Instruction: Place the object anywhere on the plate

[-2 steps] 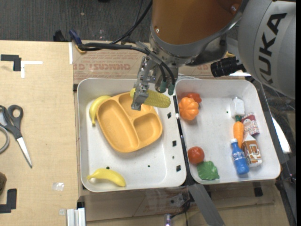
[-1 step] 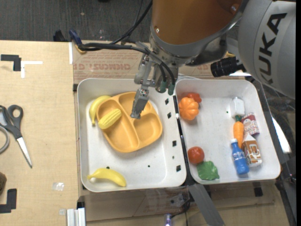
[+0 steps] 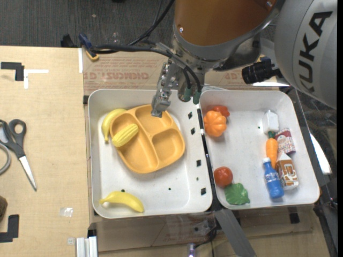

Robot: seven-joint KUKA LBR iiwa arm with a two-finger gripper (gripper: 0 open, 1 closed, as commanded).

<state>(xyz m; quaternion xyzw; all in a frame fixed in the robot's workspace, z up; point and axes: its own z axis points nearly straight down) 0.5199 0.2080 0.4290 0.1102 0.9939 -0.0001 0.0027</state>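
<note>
Two shallow white bins sit side by side on a pale wooden bench, with the grey arm's gripper (image 3: 159, 107) low over the left bin (image 3: 177, 199).

Its fingers hang at the far rim of the orange divided plastic plate (image 3: 153, 143); whether they are open or closed cannot be told. A yellow toy corn cob (image 3: 124, 134) lies in the plate's left compartment, touching a curved yellow banana (image 3: 109, 121) at the rim. Another yellow banana (image 3: 123, 201) lies near the bin's front edge. Scissors (image 3: 19, 146) rest on the bench, well apart.
</note>
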